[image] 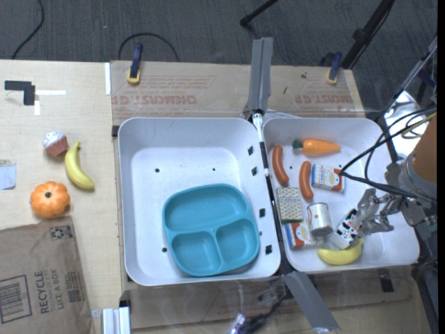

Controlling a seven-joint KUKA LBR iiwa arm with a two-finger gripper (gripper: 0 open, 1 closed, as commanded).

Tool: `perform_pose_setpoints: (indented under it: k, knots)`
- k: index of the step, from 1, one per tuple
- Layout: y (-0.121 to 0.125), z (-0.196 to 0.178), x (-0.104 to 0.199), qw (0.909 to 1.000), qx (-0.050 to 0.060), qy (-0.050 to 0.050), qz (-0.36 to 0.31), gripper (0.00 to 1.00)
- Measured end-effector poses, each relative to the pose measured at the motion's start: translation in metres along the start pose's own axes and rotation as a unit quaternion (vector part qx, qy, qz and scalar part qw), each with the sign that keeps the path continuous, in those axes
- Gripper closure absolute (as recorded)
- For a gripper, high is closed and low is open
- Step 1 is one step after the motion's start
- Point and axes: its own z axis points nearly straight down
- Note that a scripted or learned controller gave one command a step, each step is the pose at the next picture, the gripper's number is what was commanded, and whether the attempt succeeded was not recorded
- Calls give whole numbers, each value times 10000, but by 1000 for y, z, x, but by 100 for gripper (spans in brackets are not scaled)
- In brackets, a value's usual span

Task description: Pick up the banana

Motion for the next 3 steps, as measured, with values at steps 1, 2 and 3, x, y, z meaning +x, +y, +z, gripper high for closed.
perform_pose_setpoints:
  k: [1, 2, 3]
  knots:
    - [0, 0, 0, 10000, -3, 0, -1, 0]
    - [-9, -21, -2, 9966, 3, 0, -820, 0]
    - [-28, 15, -3, 9765, -10, 12, -2156, 0]
